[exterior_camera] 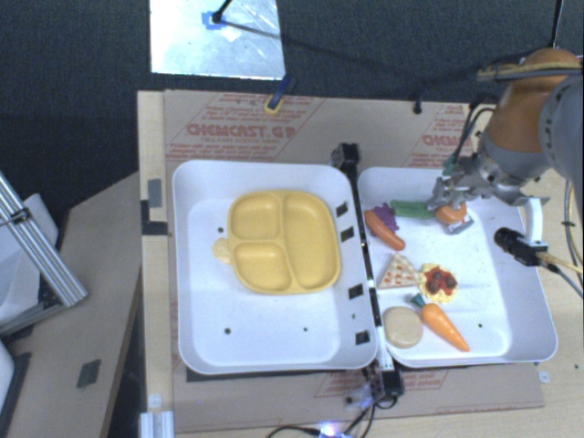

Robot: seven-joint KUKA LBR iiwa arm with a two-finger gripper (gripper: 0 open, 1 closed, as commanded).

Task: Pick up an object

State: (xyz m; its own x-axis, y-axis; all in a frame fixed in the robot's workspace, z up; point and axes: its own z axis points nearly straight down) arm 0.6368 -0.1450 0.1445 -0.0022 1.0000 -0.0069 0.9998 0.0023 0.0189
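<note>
My gripper (450,201) is low over the far part of the right bin (520,331), reaching in from the right. A small orange piece (451,215) lies right beneath it, partly covered by it. A green piece (412,211) sits just to its left. Further left lies a small carrot with a purple top (384,228). Nearer the front are a pizza slice (398,272), a red and yellow piece (439,282), a larger carrot (445,326) and a round beige piece (402,327).
The left bin (196,336) holds a yellow divided plate (278,242). A black divider (359,245) runs between the two bins. A shiny sheet (217,26) lies beyond the bench at the back left.
</note>
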